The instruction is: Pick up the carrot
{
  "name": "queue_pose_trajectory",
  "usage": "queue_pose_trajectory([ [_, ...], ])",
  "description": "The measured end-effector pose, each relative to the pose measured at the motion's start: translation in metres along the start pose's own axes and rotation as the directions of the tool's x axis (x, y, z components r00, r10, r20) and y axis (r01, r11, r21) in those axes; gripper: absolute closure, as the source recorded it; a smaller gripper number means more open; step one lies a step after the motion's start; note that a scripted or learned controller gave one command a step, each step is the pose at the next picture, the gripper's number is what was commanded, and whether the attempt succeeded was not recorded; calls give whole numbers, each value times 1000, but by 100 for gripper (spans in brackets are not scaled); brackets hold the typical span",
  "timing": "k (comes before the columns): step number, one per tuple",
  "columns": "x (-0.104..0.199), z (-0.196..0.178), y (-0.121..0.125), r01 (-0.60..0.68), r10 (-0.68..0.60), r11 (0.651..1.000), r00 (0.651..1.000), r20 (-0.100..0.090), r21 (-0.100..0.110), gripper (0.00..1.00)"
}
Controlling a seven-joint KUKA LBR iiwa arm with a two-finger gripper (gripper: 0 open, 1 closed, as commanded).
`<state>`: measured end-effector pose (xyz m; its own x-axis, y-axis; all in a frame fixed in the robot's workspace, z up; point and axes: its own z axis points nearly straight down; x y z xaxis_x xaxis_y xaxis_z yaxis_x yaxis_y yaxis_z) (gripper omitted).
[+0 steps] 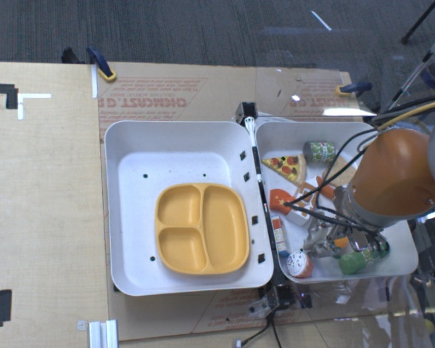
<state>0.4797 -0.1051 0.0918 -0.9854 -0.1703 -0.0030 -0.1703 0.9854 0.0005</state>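
Note:
The carrot (281, 199), an orange tapered piece, lies in the right bin (402, 263) against its left wall, just below a pizza slice (286, 167). My gripper (328, 239) hangs low over the bin's middle under the orange wrist band (391, 171), to the right of the carrot and a little nearer the front. Black cables cross in front of it and the wrist hides much of it. A small orange bit (340, 243) shows beside the gripper; I cannot make out what it is.
The right bin also holds a green can (319, 151) at the back, a white ball with red spots (299, 264) and a green object (355, 262) at the front, and a red-and-white packet (278, 234). A yellow divided plate (203, 227) sits in the left bin (123, 194).

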Motion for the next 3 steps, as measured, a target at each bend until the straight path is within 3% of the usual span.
queue_pose_trajectory([
  [1, -3, -10, -1, -8, 8, 1000, 1000, 7, 1, 100],
  [2, -5, -1, -50, 222, -222, 975, 975, 4, 2, 100],
  [3, -36, -33, -11, 395, -395, 918, 918, 5, 1, 100],
])
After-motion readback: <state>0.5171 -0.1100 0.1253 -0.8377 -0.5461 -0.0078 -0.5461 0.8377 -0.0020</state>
